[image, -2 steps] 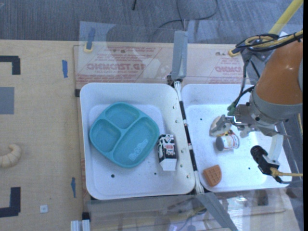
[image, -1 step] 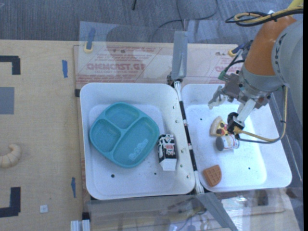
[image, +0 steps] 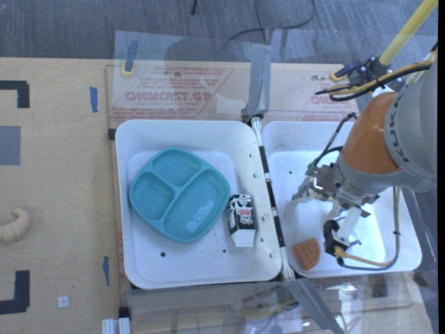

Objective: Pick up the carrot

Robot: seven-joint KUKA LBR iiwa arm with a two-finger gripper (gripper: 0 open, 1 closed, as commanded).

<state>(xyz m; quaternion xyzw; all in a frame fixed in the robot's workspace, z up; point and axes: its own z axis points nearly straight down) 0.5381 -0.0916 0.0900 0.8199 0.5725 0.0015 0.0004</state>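
Note:
An orange-brown piece, squarish with a gridded face, lies in the front left corner of the right bin. I cannot tell whether it is the carrot. My gripper hangs low over the middle left of that bin, pointing left. It is a short way behind the orange-brown piece and apart from it. Nothing shows in its grasp. The grey arm with its orange band covers the right part of the bin.
The left bin holds a teal divided plate and a small cow-patterned milk carton by its right wall. A pale croissant-shaped thing lies on the bench at far left. The ridge between the bins runs just left of my gripper.

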